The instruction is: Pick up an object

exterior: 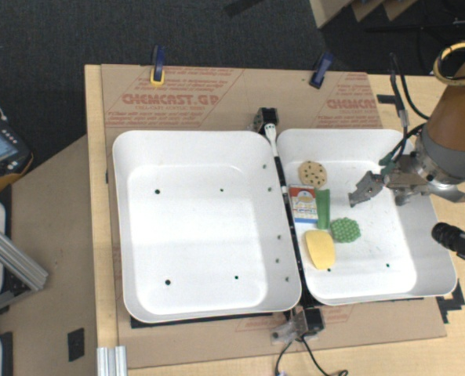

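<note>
From my screen the left bin (pixel 193 218) takes up the frame's left-centre. The right bin (pixel 389 276) has its objects along its left side: a speckled cookie (pixel 313 172), a small carton (pixel 303 205), a yellow piece (pixel 321 249) and a knobbly green ball (pixel 345 229). The gripper (pixel 363 192) hovers right of them, fingers apart and holding nothing. I judge the pick not yet begun.

The grey KUKA arm (pixel 450 151) has an orange band (pixel 454 116), black cables (pixel 401 100), and a grey metal two-finger gripper (pixel 359 196).
</note>
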Tool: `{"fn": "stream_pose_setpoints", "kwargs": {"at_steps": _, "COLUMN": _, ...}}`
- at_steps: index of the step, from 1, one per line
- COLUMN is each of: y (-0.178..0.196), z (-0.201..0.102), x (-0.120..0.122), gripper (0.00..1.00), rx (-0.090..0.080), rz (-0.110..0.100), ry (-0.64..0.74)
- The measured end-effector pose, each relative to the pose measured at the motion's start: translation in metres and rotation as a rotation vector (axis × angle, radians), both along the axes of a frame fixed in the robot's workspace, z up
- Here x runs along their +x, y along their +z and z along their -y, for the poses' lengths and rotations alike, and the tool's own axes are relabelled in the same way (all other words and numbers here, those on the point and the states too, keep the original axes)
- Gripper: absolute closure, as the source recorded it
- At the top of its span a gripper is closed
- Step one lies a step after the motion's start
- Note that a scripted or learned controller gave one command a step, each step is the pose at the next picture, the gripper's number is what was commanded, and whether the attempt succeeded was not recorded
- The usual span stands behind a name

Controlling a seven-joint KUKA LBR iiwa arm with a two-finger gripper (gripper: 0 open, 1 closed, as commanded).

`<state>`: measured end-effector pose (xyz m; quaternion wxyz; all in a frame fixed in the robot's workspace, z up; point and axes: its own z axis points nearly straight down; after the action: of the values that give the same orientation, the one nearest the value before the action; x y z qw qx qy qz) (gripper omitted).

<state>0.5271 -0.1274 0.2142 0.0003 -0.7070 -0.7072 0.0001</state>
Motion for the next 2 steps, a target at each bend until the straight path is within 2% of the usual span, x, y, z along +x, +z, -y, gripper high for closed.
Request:
{"fn": "stream_pose_setpoints", "kwargs": {"at_steps": 1, "y": -0.121, "z": -0.020, "x": -0.053, "gripper": 0.00, "rx": 0.005, "rz": -0.014, "ry": -0.002}}
{"fn": "stream_pose_setpoints", "kwargs": {"at_steps": 2, "y": 0.063, "z": 0.042, "x": -0.016, "gripper": 0.00, "rx": -0.010, "rz": 0.021, "ry": -0.002}}
